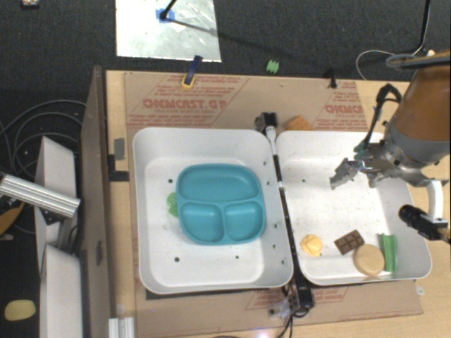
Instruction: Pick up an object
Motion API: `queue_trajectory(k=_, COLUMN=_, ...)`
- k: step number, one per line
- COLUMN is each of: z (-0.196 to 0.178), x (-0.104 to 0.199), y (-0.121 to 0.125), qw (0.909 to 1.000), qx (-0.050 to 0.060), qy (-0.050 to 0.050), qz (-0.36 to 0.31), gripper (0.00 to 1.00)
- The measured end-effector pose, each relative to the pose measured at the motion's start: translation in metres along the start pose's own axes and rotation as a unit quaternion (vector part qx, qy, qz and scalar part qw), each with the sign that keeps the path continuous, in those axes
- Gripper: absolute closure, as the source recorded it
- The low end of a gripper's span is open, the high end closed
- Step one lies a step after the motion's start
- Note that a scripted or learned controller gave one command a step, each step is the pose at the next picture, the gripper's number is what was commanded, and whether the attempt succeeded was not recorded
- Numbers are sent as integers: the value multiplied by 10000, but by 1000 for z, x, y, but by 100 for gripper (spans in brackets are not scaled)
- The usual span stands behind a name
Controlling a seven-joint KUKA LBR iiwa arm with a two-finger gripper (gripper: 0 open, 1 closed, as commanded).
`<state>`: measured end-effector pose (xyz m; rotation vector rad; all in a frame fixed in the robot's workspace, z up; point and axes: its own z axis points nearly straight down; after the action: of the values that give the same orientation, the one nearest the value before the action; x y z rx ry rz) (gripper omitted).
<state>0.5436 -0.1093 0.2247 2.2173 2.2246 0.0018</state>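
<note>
- Bench carries two white bins; I see the right bin under the gripper.
- Green stick: flat strip, long axis roughly up-down in view, near right wall, beside tan round piece.
- Fingers apart, holding nothing.

Bench board — "CHEMCAST GP" printed in red, twice

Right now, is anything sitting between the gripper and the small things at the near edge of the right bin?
Nothing visible. The gripper hangs above bare bin floor; the yellow piece, brown block, tan disc and green stick lie uncovered.
</note>
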Motion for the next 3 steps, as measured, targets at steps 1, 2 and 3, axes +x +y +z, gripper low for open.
queue_trajectory(k=1, z=99, x=21, y=46, qw=10000, qx=0, qy=1, qz=-19, gripper=0)
queue_trajectory(k=2, z=142, x=2, y=128, qw=10000, qx=-27, qy=-9, qz=-14, gripper=0)
queue_trajectory(k=3, z=140, x=3, y=105, qw=10000, qx=6, qy=-6, qz=13, gripper=0)
